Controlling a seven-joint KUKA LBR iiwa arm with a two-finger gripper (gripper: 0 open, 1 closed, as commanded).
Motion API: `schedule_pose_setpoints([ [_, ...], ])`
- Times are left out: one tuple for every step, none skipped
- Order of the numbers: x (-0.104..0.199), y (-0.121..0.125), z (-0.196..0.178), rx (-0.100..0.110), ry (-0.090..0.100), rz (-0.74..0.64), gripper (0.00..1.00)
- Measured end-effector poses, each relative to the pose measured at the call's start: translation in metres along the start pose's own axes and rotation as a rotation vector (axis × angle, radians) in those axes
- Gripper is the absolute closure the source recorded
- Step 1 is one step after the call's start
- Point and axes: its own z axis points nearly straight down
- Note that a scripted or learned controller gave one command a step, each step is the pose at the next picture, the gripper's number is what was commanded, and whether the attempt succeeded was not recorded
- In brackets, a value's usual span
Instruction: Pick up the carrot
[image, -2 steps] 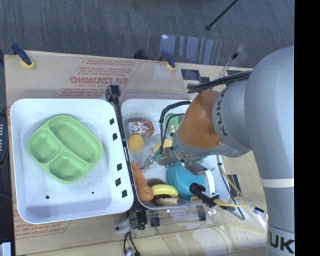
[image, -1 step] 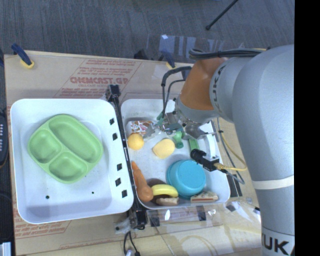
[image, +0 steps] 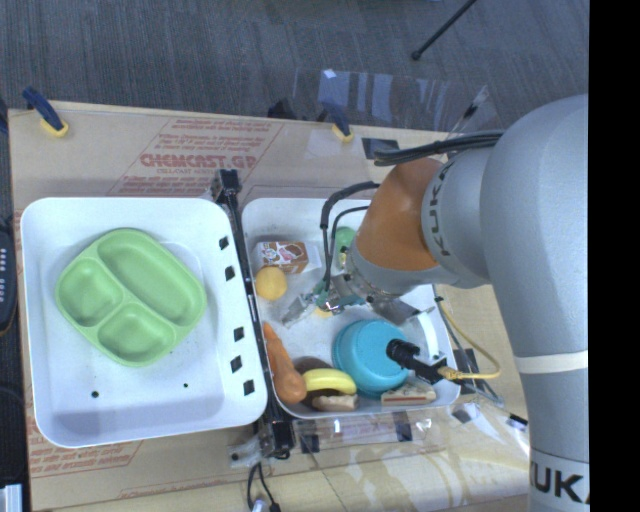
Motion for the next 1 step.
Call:
schedule_pose_setpoints([
  [-0.0006,0.0007,-0.0108,0.003,-0.001,-0.009,1.0],
])
